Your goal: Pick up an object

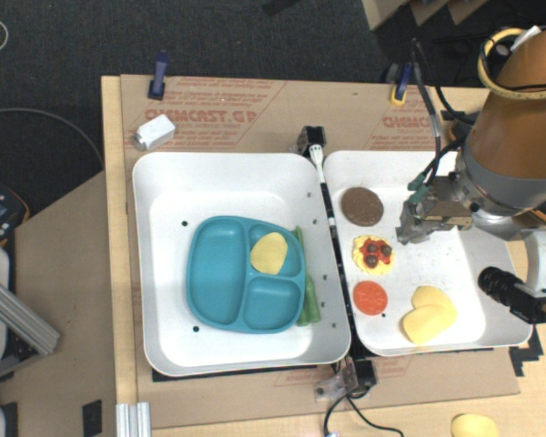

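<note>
The right bin (464, 335) holds the loose play-food pieces that could be picked: a brown round patty (362, 206) near its upper left corner, below it a small yellow disc with red and dark spots, like a toy pizza (373, 253), then a red-orange tomato slice (370, 298) lower still, all three in a column close to the bin's left wall. To the right of the tomato slice, near the bin's front edge, lie two pale yellow lumpy pieces (429, 314), touching one another, which look like potato or bread shapes. The jaws (417, 228) hang over the upper middle of this bin, just right of the patty and above the pizza piece, apart from both; whether they stand wide or narrow I cannot tell, since the grey wrist hides them from above, and nothing can be seen between them. The arm (514, 144) rises from there to the right, grey below and orange at the top. The left bin (164, 198) carries a teal divided plate (223, 276) near its centre, with a yellow oval piece (269, 253) lying in the plate's upper right compartment and a green strip (307, 289) along the plate's right edge. Both bins rest on a brown cardboard sheet over the desk (246, 112), with a small white block (155, 132) near the sheet's upper left corner and blue clamps (158, 74) at its back edge.
</note>
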